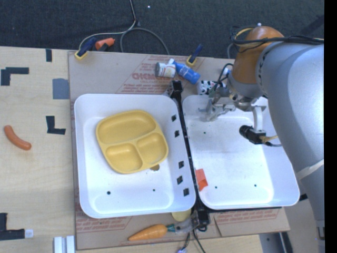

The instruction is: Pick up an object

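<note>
A yellow divided plate (131, 140) lies in the left bin (87, 194), and a small brown bit (154, 167) peeks out from under its lower right edge. My gripper (211, 108) hangs low over the far left corner of the right bin (274, 194), close to the bin floor. I see nothing held in it. The grey arm with its orange band (258, 38) comes in from the right and covers the right bin's far right side.
A white and blue bottle (176, 70) lies behind the bins. A toy carrot (149, 232) rests on the board in front of them, and a sausage (17, 137) on the bench far left. An orange tag (201, 179) sits by the divider.
</note>
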You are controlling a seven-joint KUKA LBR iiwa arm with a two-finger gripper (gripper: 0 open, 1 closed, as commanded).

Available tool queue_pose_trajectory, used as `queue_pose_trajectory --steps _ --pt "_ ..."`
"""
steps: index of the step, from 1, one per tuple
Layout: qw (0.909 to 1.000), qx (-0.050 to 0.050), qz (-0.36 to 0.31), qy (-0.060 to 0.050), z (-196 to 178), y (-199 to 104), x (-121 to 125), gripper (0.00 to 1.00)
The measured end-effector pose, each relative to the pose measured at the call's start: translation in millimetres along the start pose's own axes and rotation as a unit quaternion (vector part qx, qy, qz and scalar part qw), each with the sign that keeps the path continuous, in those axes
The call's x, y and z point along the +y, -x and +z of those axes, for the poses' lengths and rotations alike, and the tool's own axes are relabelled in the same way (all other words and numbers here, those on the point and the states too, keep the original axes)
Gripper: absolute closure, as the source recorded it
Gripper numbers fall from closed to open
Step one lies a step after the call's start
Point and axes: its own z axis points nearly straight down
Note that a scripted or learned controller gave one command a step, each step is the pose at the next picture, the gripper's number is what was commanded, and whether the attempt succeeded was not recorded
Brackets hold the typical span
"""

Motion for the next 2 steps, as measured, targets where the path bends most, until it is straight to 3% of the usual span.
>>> queue_pose_trajectory --steps 1,2 --pt "1.0000 -0.001 0.000 0.000 0 0 0 0.00" --pt "1.0000 0.000 0.002 -0.001 11 -14 -1 0.00"
